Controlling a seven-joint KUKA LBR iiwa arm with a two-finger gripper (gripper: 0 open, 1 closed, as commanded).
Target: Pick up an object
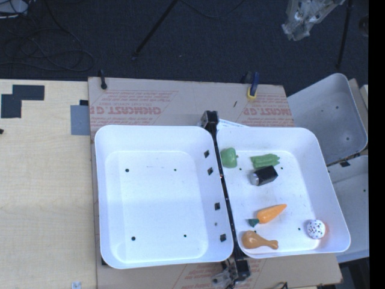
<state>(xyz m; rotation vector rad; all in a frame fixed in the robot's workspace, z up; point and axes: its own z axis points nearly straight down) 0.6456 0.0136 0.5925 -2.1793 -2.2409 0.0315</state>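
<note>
Nearest the camera, in the right bin (337, 221), a tan drumstick-shaped toy (258, 241) was seen lying against the front rim, with a white speckled ball (315, 228) near the right corner. Just behind them an orange carrot (271, 213) lay tilted and well apart from every wall. Farther back a black cylinder (264, 176) was touching a green pepper (265, 160), and a green lump (228, 157) sat beside the divider. The left bin (108, 161) was bare inside.

The carrot was judged the best target: open room on all sides, so a straight descent across its narrow width could be made. The pieces by the rim and divider would be crowded.

At the far top right, the tool (299, 18) was raised well above the tabletop, nothing held; its opening could not be told.
</note>
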